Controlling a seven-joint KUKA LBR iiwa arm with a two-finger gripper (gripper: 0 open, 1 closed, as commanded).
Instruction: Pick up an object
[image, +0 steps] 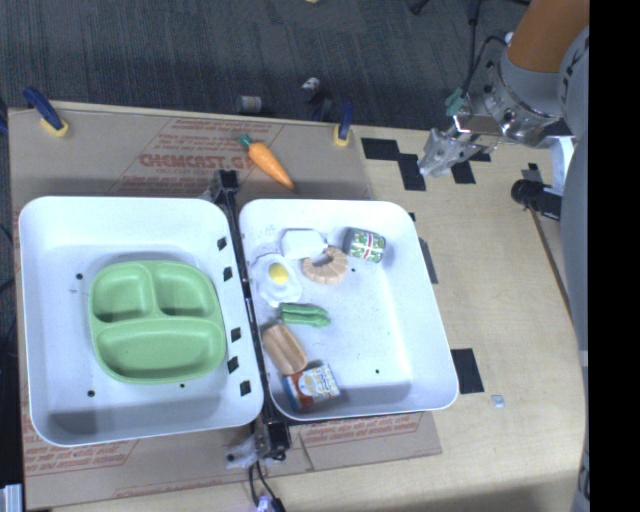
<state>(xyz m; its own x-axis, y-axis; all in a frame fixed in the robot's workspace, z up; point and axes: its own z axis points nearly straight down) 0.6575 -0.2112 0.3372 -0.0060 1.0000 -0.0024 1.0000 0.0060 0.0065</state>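
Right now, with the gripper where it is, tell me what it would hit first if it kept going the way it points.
The gripper points down and toward the left. Going on, it would probably meet the bare bench near the black marks, outside the right bin. Depth is unclear from this slanted view.

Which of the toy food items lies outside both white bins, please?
The orange carrot: it lies on the cardboard above the bins, while the other food items sit inside the right bin.
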